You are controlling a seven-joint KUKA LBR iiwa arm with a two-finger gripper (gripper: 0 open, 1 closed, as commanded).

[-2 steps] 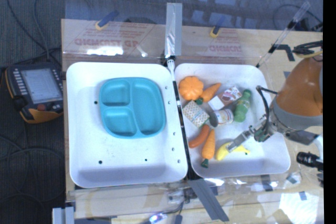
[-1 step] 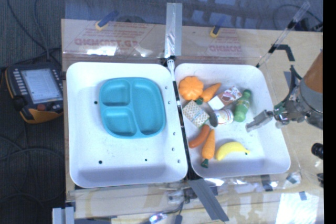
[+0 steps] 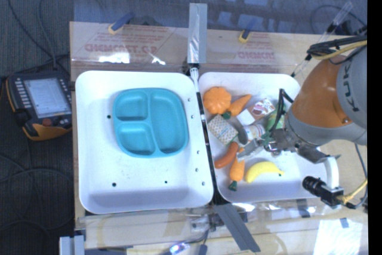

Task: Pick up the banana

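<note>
Sitting on the floor at the far left, well apart from the bench: a handheld control pendant [image 3: 40, 103] with a pale screen. Resting in the left bin [image 3: 89, 188], roughly at its middle: a blue divided plate [image 3: 149, 121] with three compartments.

Crowding the right bin [image 3: 298, 188], starting from its left wall: a small orange pumpkin [image 3: 216, 100] at the far side, touching a carrot [image 3: 239, 105] angled toward the right; a patterned box [image 3: 221, 128] just nearer; a second carrot [image 3: 227, 156] lying slantwise below that; a third, stubby carrot [image 3: 237, 171] standing close to the near wall.

Lying just right of that stubby carrot, near the bin's near edge: the banana [image 3: 263, 171], yellow, curved, on the white floor with nothing gripping it. Sitting farther back: a red-and-white packet [image 3: 261, 108].

Hanging over the clutter just beyond the banana, not touching it: the gripper [image 3: 270, 141], reaching in from the right on the grey arm with the orange band [image 3: 319, 98]. Blending into the objects underneath, so impossible to tell whether parted or closed.
</note>
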